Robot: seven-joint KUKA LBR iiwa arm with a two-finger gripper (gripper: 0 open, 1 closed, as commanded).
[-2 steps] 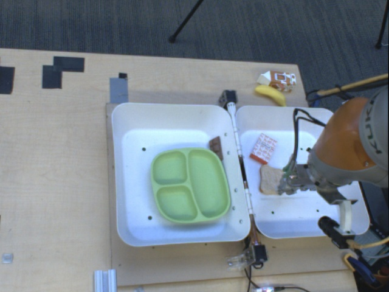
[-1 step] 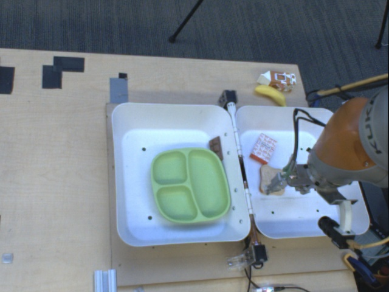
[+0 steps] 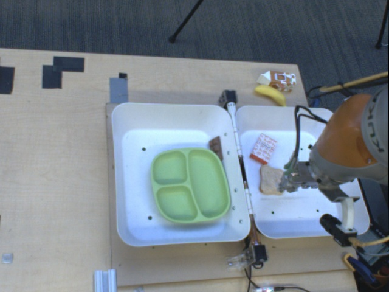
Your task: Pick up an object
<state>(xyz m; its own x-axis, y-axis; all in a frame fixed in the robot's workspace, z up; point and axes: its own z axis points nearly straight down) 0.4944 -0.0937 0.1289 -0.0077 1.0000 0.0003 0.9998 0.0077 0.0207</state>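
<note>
gripper point(image 3: 290, 180) low in right bin point(image 3: 304, 224) | toast point(image 3: 270, 180) touching its left side, mid-bin | red card point(image 3: 263, 148) toward far-left corner | finger spread: can't tell

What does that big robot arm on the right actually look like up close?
The arm is bulky and rounded, with a broad orange band above a grey wrist section. A thin black cable loops from it toward the small dark metal gripper at its tip, which sits over the right shallow white bin.
</note>
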